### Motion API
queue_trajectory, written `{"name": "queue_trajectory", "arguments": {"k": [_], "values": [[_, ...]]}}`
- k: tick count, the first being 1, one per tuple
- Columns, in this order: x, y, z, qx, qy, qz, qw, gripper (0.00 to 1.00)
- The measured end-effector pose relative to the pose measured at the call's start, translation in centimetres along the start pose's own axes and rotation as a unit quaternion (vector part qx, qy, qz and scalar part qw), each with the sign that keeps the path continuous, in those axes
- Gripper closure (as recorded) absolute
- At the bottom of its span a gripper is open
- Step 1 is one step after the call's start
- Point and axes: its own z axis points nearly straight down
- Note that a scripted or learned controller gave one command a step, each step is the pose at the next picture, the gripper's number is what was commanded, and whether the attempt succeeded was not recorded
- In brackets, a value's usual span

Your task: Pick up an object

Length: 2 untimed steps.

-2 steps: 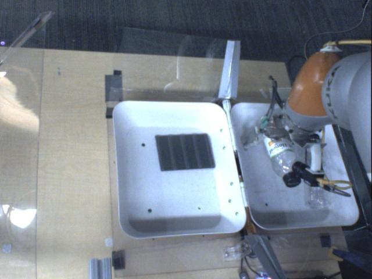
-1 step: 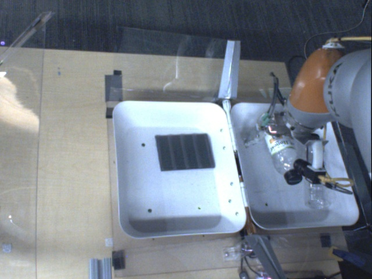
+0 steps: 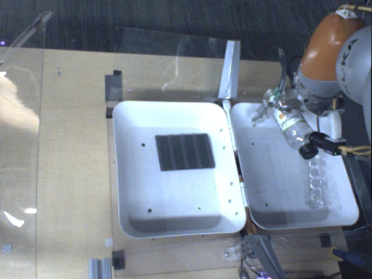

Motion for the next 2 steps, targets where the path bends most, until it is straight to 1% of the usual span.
{"name": "queue_trajectory", "arguments": {"k": [1, 2], "values": [[9.4, -5.8, -1.2, 0.001, 0.001, -0.015, 0.9999, 1.0], [8.9, -3.1, -11.3, -0.002, 0.0, 0.006, 1.0, 1.0]]}}
